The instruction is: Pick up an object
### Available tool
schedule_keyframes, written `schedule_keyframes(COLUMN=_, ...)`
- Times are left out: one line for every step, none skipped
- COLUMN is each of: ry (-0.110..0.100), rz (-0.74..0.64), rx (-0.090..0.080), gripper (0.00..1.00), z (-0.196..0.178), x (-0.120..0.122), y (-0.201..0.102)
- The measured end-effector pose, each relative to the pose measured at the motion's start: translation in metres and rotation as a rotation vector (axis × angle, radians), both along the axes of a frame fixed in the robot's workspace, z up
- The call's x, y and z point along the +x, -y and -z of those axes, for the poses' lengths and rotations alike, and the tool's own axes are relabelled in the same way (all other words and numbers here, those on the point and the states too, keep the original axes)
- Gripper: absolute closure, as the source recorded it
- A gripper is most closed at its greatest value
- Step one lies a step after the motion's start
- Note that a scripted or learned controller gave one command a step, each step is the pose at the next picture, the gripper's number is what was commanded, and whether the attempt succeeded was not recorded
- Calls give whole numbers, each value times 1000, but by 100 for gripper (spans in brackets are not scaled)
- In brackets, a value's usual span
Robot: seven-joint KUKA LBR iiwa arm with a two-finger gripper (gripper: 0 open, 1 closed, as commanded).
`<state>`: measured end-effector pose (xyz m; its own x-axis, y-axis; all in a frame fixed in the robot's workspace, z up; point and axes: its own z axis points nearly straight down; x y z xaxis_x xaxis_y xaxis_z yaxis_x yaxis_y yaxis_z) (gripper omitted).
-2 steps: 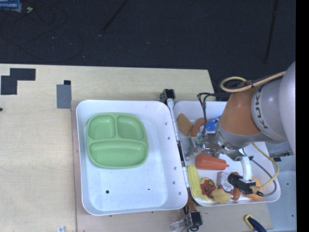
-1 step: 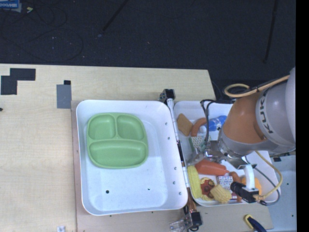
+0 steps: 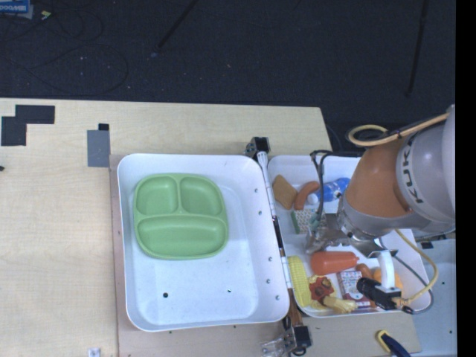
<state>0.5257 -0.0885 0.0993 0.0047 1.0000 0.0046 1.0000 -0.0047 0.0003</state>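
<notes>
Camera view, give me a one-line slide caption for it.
KUKA arm lowers its end effector into the cluttered right bin above an orange toy; a green divided plate sits in the left bin.

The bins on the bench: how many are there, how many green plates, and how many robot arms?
White bins: 2, the left bin and the right bin
Green divided plates: 1, the green plate in the left bin
Robot arms: 1, the arm over the right bin
Total: 4
</notes>
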Motion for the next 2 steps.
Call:
schedule_keyframes(ry=0, rz=0, rx=0, gripper=0, z=0, x=0, y=0)
schedule_keyframes(ry=3, rz=-3, rx=-3, gripper=0, z=10, x=-32, y=8)
